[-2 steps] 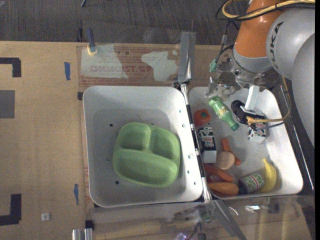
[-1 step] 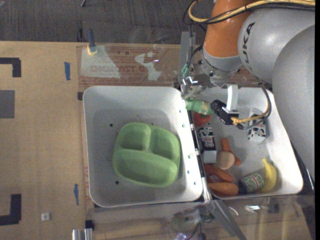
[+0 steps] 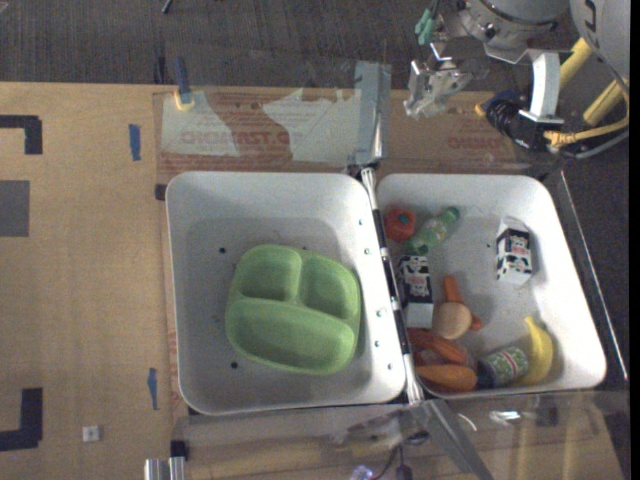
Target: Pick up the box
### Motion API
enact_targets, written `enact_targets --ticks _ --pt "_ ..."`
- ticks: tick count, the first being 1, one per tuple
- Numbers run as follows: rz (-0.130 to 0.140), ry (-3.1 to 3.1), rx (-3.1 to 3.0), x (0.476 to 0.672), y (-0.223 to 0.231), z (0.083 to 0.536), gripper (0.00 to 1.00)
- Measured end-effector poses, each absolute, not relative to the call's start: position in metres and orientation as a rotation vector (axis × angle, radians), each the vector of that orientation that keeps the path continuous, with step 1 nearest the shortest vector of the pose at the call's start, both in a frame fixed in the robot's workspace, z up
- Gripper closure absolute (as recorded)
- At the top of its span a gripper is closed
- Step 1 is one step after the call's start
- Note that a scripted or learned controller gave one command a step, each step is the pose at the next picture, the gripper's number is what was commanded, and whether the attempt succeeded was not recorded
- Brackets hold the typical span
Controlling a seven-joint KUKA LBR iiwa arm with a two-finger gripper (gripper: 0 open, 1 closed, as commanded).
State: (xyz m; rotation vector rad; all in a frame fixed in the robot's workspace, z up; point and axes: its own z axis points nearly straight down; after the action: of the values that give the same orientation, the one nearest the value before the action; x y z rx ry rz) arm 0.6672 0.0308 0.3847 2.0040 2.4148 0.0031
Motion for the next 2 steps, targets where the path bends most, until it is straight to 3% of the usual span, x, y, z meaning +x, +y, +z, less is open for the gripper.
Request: enact_targets --ticks 1,2 --pt "0.006 2.415 1.997 0.668 0.032 0.396 1.0" --pt "0.0 2.597 1.769 0.663 0.119 0.361 1.0"
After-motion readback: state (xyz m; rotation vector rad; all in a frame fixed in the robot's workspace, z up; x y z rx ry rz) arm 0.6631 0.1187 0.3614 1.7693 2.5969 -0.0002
